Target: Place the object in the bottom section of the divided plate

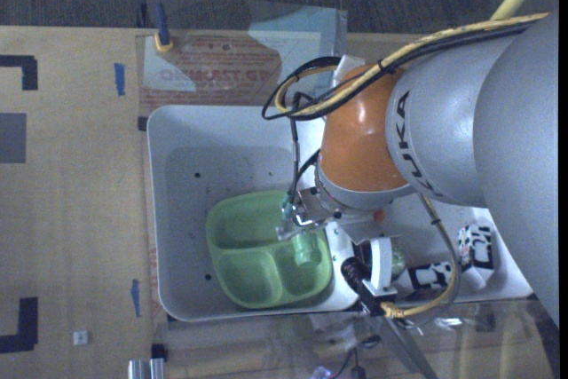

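One green divided plate with three sections lies in the left white bin, its long axis running left to right. The tool hangs over the plate's right rim, but the arm hides the object and I cannot tell the tool's state.

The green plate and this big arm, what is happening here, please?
A grey and orange arm reaches in from the right over the white bins. Its gripper hangs at the right edge of the green divided plate, which lies in the left bin. I cannot tell if the gripper holds anything. The plate's sections look bare where they are visible. A black and white object lies in the right bin, partly hidden by the arm.
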Robot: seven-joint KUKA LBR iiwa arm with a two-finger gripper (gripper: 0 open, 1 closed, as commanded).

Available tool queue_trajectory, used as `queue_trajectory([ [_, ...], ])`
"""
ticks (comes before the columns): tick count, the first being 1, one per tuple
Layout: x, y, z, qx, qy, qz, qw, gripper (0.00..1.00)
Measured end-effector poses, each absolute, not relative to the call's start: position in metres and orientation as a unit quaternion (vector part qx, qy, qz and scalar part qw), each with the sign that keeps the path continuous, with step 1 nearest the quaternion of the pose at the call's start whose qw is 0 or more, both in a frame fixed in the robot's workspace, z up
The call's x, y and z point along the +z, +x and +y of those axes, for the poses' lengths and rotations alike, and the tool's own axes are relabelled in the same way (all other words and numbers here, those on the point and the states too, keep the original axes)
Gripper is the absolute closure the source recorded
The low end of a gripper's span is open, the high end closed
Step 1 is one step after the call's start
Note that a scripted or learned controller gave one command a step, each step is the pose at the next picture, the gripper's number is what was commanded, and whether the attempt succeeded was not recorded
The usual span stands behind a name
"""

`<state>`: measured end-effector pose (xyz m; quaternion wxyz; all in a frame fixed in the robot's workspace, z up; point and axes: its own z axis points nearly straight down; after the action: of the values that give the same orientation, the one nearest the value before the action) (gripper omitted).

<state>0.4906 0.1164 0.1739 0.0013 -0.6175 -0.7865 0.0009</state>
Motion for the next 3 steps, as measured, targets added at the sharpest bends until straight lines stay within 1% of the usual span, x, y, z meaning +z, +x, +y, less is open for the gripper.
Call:
queue_trajectory([
  [1, 0.184, 0.508, 0.063, -0.0001, -0.591, -0.807, -0.001, 1.0],
  [2, 0.231, 0.479, 0.101, 0.0, -0.567, -0.824, 0.0, 1.0],
  [3, 0.231, 0.479, 0.1, 0.0, -0.567, -0.824, 0.0, 0.0],
])
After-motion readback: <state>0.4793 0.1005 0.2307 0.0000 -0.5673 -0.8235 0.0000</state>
